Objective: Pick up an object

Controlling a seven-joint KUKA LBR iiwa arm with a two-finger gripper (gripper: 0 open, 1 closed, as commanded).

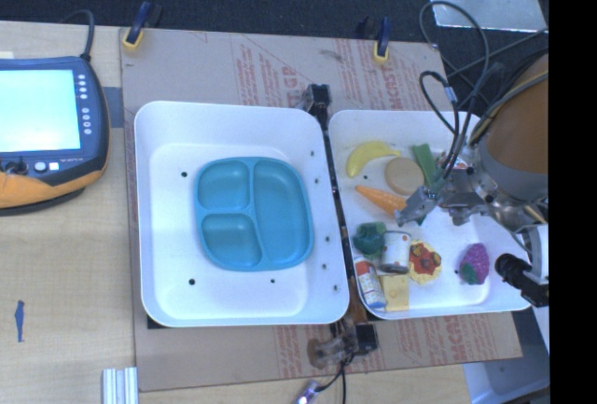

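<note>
Objects: a yellow banana (371,156), a tan round piece (404,174), a green strip (427,164), an orange carrot (381,199), a dark green lump (369,238), a red-and-yellow toy (424,261), a purple grape bunch (475,263), a yellow block (395,292) and a small bottle (369,286) are all lying in the right bin (448,307).
Gripper: the gripper (419,207) is hanging over the middle of the right bin, just beside the carrot's tip and near the tan piece; nothing is sitting between its tips.
Fingers: I cannot tell whether they are spread or pressed together.
Arm: the grey arm (513,136) is reaching in over the bin's right edge.
Left bin: the left bin (159,206) is carrying a blue divided plate (253,212) at its middle.
Desk: a teach pendant (47,127) is resting at the desk's left edge.
</note>
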